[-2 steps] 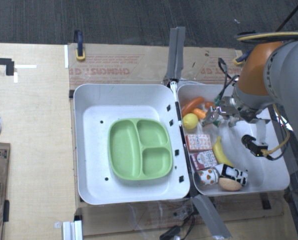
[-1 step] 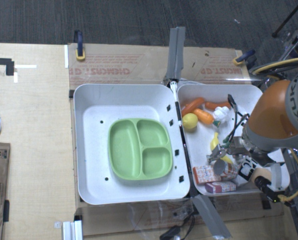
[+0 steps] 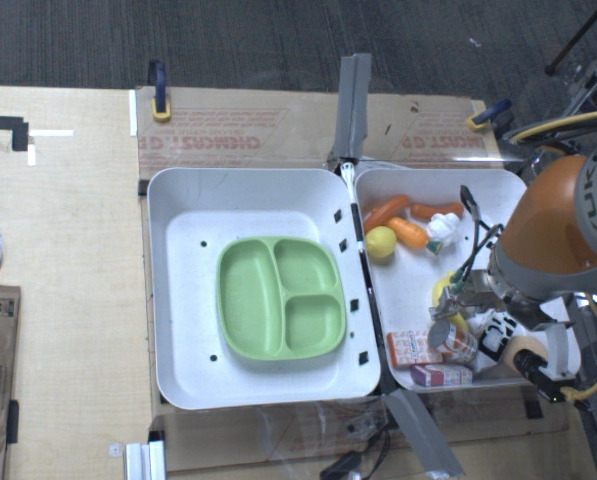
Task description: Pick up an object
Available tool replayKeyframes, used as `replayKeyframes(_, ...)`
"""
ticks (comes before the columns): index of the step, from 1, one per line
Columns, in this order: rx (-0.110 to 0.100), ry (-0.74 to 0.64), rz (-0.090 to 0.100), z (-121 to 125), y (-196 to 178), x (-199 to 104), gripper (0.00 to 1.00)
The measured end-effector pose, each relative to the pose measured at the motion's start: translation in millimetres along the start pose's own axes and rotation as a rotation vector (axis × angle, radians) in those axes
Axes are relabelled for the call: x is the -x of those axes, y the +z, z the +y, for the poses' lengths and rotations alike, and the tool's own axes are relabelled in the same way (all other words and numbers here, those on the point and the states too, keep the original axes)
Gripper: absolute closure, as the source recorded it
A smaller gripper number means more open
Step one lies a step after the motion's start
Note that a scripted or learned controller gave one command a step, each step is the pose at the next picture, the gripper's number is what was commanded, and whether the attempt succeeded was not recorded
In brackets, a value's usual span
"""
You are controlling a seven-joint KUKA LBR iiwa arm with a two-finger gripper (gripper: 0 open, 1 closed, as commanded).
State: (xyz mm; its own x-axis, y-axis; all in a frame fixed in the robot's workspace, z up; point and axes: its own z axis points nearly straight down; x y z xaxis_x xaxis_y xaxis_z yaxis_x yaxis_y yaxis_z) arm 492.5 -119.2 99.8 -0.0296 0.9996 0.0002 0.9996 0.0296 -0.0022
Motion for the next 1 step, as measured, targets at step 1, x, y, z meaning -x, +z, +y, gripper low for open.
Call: replayKeyframes(1,0.001,-0.122,-0.001,74.1,-91.5,-34.9,1.0)
